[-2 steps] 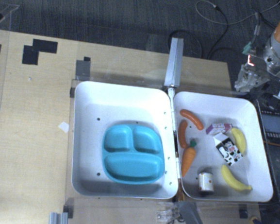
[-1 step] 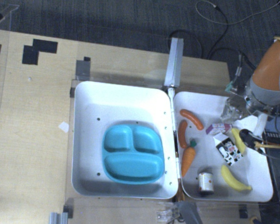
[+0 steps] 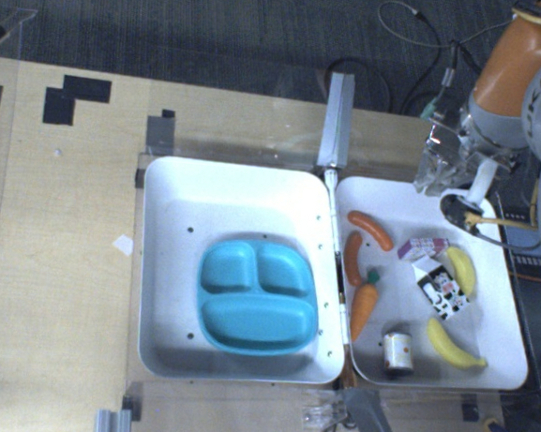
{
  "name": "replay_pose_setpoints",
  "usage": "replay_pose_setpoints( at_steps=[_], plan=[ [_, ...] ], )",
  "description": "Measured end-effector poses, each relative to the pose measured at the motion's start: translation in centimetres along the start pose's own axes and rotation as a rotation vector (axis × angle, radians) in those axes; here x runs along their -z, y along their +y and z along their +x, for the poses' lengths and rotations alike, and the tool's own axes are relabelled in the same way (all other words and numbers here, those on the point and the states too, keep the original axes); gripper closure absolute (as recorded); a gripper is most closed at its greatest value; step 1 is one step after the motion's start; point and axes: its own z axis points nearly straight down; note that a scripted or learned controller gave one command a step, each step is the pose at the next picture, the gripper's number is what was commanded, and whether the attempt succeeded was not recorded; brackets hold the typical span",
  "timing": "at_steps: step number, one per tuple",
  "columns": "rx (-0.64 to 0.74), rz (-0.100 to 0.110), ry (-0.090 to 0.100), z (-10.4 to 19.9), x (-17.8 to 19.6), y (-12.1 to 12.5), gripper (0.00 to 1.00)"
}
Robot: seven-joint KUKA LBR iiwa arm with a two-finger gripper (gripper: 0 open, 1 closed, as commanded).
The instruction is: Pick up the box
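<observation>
Hovering over the right bin's (image 3: 511, 368) far rim, the pincer (image 3: 441, 171) looks blurred; I cannot tell its spread. It is well apart from the box (image 3: 441, 290).

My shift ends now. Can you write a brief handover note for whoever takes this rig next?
Gripper: above the right bin's far edge, holding nothing that can be seen; fingers unclear.
Box: in the right bin, between two bananas, black-and-white patterned, lying flat.
Done: nothing yet; the box is untouched.
Left: move down over the box, grasp it, lift it.
</observation>
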Motion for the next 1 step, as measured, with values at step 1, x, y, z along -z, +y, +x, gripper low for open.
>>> replay_pose_setpoints(
  at_steps=[1],
  plan=[
    [-0.030, -0.001, 0.000, -1.78, 6.61, 0.81, 1.00]
  ],
)
